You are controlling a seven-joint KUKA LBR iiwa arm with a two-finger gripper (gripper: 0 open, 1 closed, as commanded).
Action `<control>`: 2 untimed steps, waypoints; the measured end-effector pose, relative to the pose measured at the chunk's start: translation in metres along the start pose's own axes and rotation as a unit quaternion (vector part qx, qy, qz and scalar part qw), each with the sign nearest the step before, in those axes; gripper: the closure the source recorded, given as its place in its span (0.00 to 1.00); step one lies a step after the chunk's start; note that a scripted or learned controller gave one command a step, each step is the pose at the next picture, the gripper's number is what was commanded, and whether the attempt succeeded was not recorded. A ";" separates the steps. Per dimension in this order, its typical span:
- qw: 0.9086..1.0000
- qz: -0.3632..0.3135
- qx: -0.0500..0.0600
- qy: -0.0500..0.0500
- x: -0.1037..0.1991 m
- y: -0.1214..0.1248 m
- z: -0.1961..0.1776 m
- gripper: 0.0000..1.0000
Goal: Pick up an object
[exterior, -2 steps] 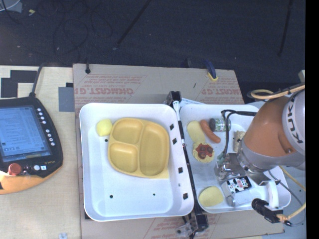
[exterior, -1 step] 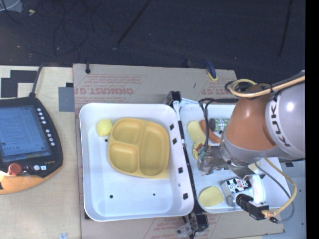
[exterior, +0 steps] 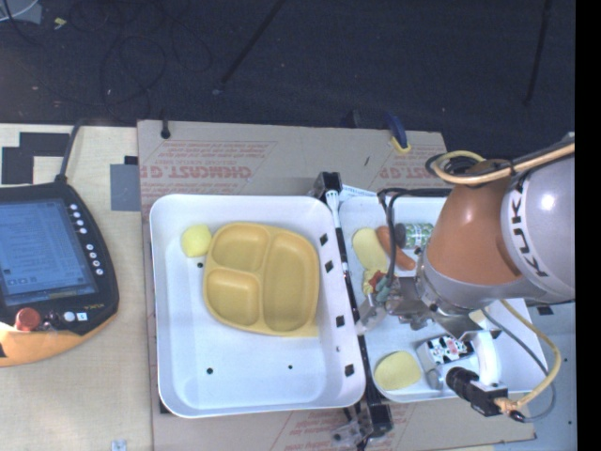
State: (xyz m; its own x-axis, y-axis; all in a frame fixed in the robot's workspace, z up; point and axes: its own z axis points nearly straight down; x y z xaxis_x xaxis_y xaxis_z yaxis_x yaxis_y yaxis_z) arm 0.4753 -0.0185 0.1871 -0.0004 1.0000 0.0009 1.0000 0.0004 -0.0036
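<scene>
In the camera view, the gripper (exterior: 383, 294) is being lowered into the right bin (exterior: 526, 341) near its left wall. Whether anything is being gripped cannot be told, the wrist hiding it. A yellow oblong piece (exterior: 368, 245) is lying at about eleven o'clock from the gripper, its long axis running from ten to four o'clock. A yellow disc (exterior: 398, 371) is lying at six o'clock. A yellow tray (exterior: 262, 277) is sitting in the left bin (exterior: 188, 365).

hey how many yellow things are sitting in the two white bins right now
4. In the left bin: a small yellow ball and the divided yellow plate beside it. In the right bin: one yellow piece near the top, another near the bottom. The arm may hide more.
</scene>
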 end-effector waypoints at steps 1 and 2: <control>1.000 0.002 -0.003 -0.002 -0.050 0.069 -0.001 0.00; 1.000 -0.001 -0.002 0.000 -0.082 0.089 0.084 0.00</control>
State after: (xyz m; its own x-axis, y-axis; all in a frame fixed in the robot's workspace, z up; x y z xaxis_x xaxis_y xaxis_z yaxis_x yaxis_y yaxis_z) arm 0.5640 -0.1006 0.1028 -0.0015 1.0000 0.0011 1.0000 0.0015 -0.0003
